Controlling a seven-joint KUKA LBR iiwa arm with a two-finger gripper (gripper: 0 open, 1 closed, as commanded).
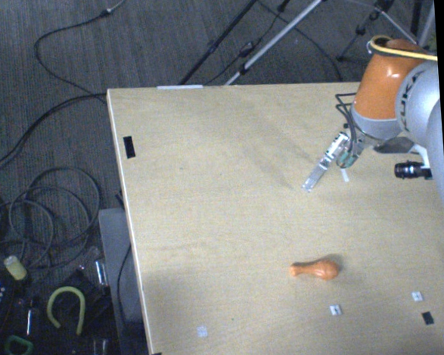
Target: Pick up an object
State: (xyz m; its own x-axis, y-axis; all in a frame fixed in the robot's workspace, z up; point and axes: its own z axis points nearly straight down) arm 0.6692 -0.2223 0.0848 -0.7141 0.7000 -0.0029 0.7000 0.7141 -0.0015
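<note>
An orange pear-shaped object lies on its side on the light wooden tabletop, toward the front right. My gripper hangs over the table's right middle, well behind the orange object and apart from it. It slants down to the left from the grey wrist with the orange band. Its fingers show as one slim silver strip, shut, with nothing between them.
Small white tags and a black mark sit near the front right. A black tape mark lies by the table's left edge. Cables and tools cover the floor at left; stand legs cross behind the table.
</note>
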